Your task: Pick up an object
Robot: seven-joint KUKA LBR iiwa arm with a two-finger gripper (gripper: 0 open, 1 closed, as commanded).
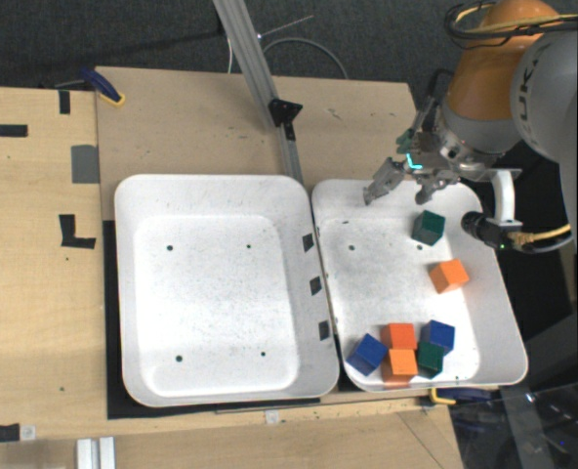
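My gripper (402, 187) hangs open over the far edge of the right bin (367, 262), its two fingers spread wide with nothing between them. A dark green cube (428, 228) lies just below and to the right of it, apart from the fingers. An orange cube (449, 276) sits further toward the near side. At the bin's near end a cluster holds a blue cube (367, 353), two orange cubes (400, 350), another blue cube (440, 335) and a green cube (430, 359).
The left bin (211, 281) stands beside the right one. A slanted metal bar (255, 57) runs from the top down to the bins' far edge. The grey arm with its orange band (494, 66) reaches in from the right.
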